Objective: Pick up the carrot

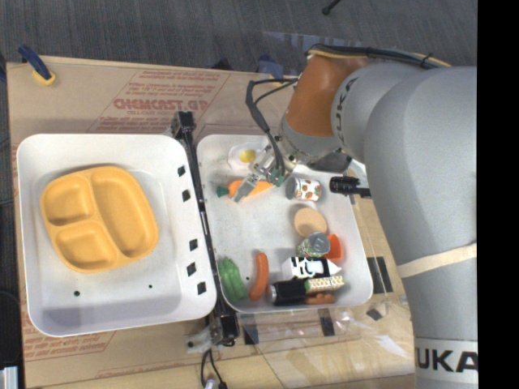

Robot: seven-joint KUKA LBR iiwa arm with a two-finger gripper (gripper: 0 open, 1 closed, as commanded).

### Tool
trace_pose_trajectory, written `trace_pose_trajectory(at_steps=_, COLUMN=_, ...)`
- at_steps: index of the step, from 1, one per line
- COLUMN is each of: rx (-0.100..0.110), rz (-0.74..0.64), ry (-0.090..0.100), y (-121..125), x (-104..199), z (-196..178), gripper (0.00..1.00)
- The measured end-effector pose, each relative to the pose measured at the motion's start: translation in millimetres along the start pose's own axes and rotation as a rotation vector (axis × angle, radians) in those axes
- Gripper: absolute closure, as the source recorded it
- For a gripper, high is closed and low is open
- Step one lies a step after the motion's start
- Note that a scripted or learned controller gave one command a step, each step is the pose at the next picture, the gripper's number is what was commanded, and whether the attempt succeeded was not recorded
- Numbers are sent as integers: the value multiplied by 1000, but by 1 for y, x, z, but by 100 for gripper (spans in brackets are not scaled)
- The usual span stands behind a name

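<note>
The big grey arm (405,177) covers the right side of the bench and hides the right rim of the right bin (212,241), so anything beneath it cannot be made out. Its gripper (261,173) reaches down into the upper part of that bin; the metal fingers sit right at the carrot (251,190), touching or nearly touching it, but their spread is too small and cluttered to read, so whether they are apart or closed on it cannot be told. The carrot lies flat on the bin floor near the upper left corner, its green end pointing left. Behind the gripper a pale yellow-centred item (242,156) is partly hidden. Further right stands a patterned cup (306,190), with a tan disc (309,220) below it. Along the bottom edge lie a green vegetable (230,277), a sausage (259,275) and a dark bottle (304,288), crowded together. The bin's middle floor is open. The left bin (32,298) holds a yellow divided tray (97,217), with bare white floor around it.
</note>
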State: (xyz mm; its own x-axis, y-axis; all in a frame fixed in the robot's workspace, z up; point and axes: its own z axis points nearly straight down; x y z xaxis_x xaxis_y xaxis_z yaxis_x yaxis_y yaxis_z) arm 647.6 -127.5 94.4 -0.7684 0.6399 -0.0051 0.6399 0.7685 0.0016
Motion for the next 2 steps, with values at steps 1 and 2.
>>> trace_pose_trajectory(at_steps=1, rx=-1, rz=-10, ry=-3, y=3, x=0, z=-12, gripper=100)
trace_pose_trajectory(at_steps=2, rx=-3, rz=182, ry=0, y=3, x=81, z=-103, gripper=100)
